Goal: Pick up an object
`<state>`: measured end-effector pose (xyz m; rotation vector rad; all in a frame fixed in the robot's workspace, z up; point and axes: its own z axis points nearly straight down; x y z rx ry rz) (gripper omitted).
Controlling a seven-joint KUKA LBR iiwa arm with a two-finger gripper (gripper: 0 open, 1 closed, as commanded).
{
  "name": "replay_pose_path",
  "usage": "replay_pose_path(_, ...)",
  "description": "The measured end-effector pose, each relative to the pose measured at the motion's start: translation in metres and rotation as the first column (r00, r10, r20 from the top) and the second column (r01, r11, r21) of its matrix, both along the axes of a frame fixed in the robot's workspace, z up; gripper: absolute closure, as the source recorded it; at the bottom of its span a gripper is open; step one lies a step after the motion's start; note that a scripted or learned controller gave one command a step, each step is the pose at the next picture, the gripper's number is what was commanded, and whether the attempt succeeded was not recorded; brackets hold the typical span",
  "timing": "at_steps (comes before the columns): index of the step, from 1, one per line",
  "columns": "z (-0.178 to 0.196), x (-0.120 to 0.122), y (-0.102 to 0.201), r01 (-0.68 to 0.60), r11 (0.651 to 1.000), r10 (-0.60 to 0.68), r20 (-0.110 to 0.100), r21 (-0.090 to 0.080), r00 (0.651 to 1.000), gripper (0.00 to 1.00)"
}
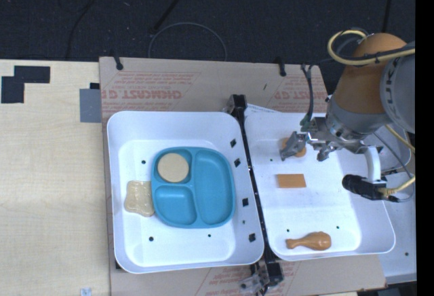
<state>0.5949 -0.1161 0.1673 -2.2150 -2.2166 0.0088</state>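
Note:
The right bin [342,220] holds a flat brown rectangle [291,181] in its middle and a tan drumstick-shaped toy [308,242] near its front wall. A small orange piece [286,144] lies toward the bin's far left. My gripper [308,148] hangs over the far part of this bin, open, its fingers spread wide. The left finger [294,147] sits right beside the orange piece and partly covers it. Between the fingers I see only white bin floor. The brown rectangle lies just in front of the gripper, apart from it.
The left bin [129,233] carries a blue divided plate [200,193] with a round tan disc [172,167] in one compartment. A pale beige piece [139,197] lies against the plate's left side. A black divider [245,172] separates the bins. A black cable fitting [363,186] hangs off the arm at the right.

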Motion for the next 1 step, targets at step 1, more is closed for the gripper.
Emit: replay_pose_path(1,-0.0444,0.0008,-0.0027,0.001,1.0,-0.001,0.002,-0.001,1.0,0.0)
